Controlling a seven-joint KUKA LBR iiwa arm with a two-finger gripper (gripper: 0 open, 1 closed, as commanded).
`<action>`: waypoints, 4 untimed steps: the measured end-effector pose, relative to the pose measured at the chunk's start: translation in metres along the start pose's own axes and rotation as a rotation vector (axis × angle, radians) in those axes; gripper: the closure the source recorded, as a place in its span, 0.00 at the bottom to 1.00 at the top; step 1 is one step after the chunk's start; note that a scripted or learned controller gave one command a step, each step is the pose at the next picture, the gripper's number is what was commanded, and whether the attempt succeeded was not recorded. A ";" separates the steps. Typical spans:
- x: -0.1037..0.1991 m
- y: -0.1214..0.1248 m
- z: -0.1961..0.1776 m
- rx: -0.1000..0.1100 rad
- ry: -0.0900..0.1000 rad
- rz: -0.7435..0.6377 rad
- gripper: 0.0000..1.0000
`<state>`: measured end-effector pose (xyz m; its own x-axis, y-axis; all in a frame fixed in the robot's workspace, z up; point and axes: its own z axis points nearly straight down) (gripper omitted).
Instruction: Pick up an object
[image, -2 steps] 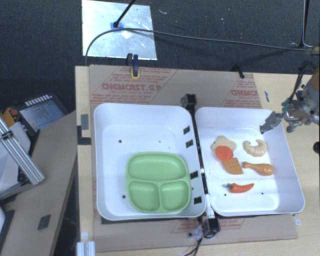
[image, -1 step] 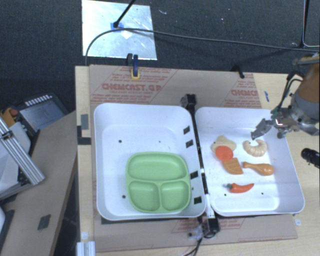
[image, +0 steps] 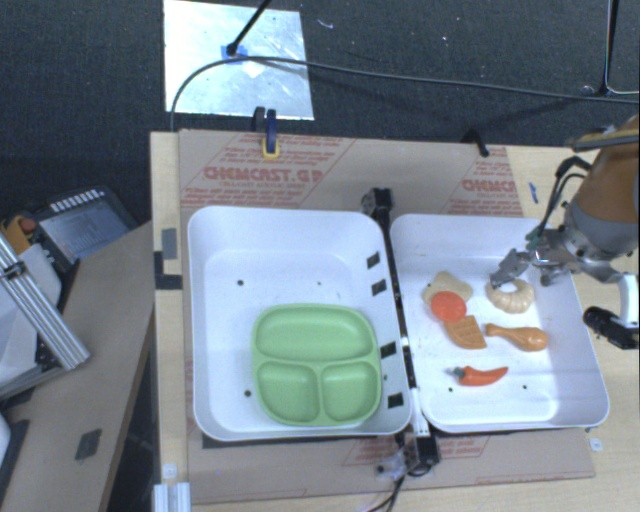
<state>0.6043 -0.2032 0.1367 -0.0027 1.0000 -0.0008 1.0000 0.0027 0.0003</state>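
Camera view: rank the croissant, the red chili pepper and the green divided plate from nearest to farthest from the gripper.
1. Croissant, just below the gripper, right bin.
2. Red chili pepper, right bin, toward the front.
3. Green divided plate, left bin.

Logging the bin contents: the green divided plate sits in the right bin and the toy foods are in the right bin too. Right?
Not quite. The camera view shows the green divided plate in the left bin, not the right. The toy foods, such as the red chili pepper, are indeed in the right bin.
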 end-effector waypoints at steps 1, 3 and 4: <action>-0.002 0.003 0.046 -0.009 -0.006 0.000 0.00; -0.002 -0.001 -0.013 -0.005 -0.001 0.001 1.00; 0.003 0.009 -0.066 -0.007 -0.001 -0.003 1.00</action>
<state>0.6137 -0.2001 0.2025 -0.0055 1.0000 -0.0023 1.0000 0.0055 0.0076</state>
